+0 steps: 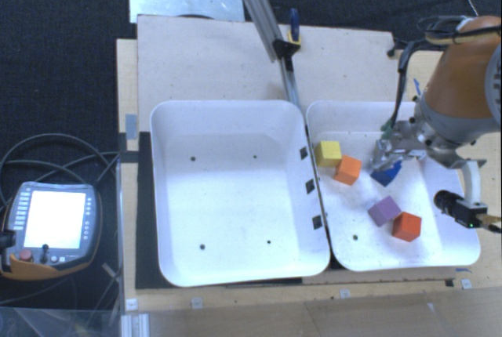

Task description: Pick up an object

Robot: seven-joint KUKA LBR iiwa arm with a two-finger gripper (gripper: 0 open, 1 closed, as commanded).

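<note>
Here the end effector (386,161) sits low in the right bin (459,253), its tips right at the blue block (386,175), which pokes out just below them, though whether they pinch it I cannot tell.

The arm (463,85) has a rounded orange shell over its upper part and a smooth grey segment below it, the two colours meeting along a curved seam. Black cables loop from the top of the orange shell down its left side toward the wrist. Below the grey segment sits a pale, silvery metal tool (390,153) (its details are small and blurred). A white bracket hangs off the wrist and carries a short black cylinder (457,206) with a tiny green light.
</note>
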